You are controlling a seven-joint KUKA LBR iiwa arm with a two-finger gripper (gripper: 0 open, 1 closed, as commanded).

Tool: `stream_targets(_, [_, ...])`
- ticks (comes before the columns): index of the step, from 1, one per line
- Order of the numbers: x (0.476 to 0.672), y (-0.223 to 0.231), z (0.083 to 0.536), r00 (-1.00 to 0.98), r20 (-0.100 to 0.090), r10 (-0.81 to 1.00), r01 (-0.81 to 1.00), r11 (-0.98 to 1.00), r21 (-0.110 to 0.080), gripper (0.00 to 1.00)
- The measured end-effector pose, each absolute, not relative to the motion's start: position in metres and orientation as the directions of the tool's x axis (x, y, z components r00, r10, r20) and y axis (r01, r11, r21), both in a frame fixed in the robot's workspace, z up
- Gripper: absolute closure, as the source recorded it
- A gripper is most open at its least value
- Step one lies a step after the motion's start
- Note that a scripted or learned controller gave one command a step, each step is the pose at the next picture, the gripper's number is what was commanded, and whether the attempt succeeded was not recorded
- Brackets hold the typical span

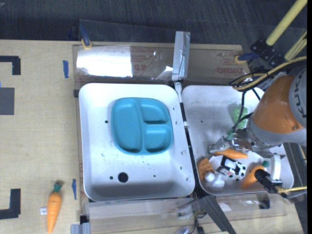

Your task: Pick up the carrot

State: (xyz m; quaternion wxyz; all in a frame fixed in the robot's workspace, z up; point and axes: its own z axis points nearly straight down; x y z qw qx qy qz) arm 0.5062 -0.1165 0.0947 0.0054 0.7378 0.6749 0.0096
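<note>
Gripper low in right bin; carrot lies crosswise right under its tip, long axis left-right. Grasp state: cannot tell.

The grey arm with its orange band reached in from three o'clock, its two-finger gripper lowered toward nine o'clock.

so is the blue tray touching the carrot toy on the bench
Apart. The camera view shows the blue tray inside the left bin, while the carrot toy lies on the bench outside it, with the bin's wall and bare bench between them.
</note>
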Motion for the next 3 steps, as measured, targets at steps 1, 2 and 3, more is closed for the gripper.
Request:
stream_targets(1, [0.509,-0.116,0.107,0.089,0.007,0.996,0.996,-0.089,0.030,1.00])
stream_targets(2, [0.506,-0.130,0.099,0.321,0.008,0.947,0.947,-0.321,0.025,1.00])
stream_targets(3, [0.552,-0.080,0.186,0.447,0.003,0.894,0.894,-0.447,0.003,1.00])
